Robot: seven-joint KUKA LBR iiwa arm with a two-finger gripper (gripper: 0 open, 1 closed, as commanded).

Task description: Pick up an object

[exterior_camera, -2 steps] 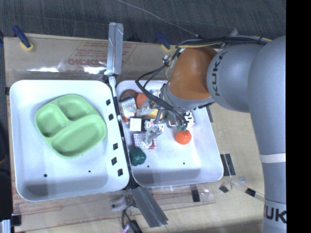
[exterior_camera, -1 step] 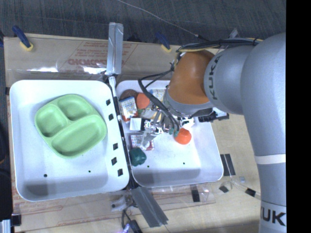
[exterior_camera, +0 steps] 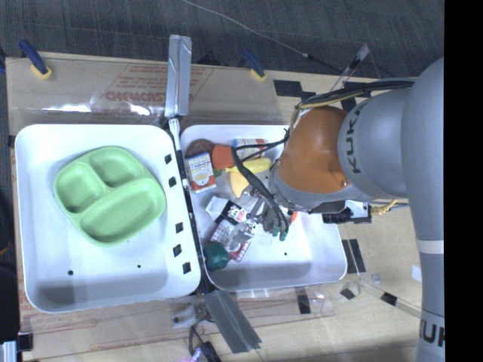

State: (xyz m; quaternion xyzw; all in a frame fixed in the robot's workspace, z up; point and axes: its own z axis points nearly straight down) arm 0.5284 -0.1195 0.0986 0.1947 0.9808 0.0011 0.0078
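Claw [exterior_camera: 266,219] is down in the right bin's [exterior_camera: 324,259] clutter, can't tell its state, so we're mid-grab; next it needs a clean lift.

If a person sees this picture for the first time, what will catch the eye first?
The large grey arm with its orange band dominates the right side, leaning over the right bin. Next comes the pale green divided plate, lying alone in the left bin. Under the arm, a cluster of small packets and objects crowds the right bin.
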